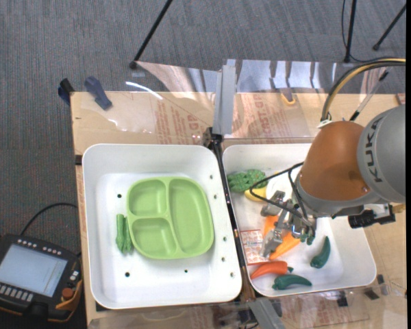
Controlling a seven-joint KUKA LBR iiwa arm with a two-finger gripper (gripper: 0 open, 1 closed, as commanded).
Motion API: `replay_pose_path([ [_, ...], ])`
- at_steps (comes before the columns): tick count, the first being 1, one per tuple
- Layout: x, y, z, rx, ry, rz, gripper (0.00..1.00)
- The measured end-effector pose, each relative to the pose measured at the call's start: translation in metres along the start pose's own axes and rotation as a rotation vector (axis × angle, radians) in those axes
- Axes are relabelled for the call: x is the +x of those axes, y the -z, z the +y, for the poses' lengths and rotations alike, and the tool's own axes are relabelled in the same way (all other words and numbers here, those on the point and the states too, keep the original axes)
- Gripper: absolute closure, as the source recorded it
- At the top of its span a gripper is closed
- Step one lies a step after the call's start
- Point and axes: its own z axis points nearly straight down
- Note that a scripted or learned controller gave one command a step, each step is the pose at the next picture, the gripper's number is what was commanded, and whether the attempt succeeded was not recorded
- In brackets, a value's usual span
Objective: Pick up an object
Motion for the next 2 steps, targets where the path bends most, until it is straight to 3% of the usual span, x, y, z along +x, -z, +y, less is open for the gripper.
replay_pose_path([
  [1, -0.0003, 0.01, 0.0005, 0.0, 0.005, 0.0, 1.0],
  [2, 0.0003, 0.0091, 0.0007, 0.0, 0.006, 0.002, 0.0],
])
